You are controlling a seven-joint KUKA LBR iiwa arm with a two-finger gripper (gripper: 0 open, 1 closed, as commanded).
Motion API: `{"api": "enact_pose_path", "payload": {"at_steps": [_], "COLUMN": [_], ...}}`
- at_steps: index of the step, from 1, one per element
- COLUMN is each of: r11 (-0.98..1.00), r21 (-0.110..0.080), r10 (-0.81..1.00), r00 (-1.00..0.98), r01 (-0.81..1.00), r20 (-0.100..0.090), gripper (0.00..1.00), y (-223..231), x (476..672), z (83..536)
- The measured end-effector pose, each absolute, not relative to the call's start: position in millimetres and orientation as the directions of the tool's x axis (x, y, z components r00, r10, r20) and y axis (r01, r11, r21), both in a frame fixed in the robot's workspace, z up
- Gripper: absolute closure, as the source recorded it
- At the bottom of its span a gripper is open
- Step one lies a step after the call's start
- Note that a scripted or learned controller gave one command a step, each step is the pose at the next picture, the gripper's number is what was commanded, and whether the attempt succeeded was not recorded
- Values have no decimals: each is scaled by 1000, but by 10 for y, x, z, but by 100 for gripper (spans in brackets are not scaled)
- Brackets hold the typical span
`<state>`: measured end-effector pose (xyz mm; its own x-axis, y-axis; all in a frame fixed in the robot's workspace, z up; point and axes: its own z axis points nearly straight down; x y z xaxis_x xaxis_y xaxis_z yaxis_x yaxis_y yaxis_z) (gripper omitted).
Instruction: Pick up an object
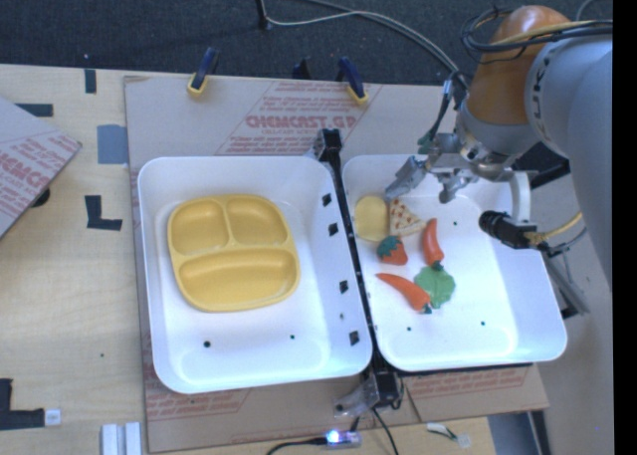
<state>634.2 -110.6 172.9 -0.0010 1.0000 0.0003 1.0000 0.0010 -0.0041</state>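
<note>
Toy food sits bunched at the near-divider end of the right bin (518,329): a pale yellow piece (370,216), a pizza slice (403,215) touching it, a strawberry (392,250), a red pepper (431,241), a carrot (402,289) and broccoli (437,286). No pick yet — the gripper (430,179) hovers just above the pizza slice, fingers spread apart, nothing between them. That looks like a lineup for a descent. The left bin (159,244) holds a yellow divided tray (233,251) — well clear of the action.
</note>
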Motion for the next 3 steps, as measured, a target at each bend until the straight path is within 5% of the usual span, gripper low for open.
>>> {"api": "enact_pose_path", "payload": {"at_steps": [1,2,3], "r11": [1,1,0], "r21": [-5,0,3], "r10": [1000,1000,1000], "r00": [-1,-1,0], "r01": [1000,1000,1000], "r20": [0,0,0], "gripper": [0,100,100], "y": [-1026,-1028,-1012], "x": [6335,6346,6350], "z": [1268,1396,1816]}}
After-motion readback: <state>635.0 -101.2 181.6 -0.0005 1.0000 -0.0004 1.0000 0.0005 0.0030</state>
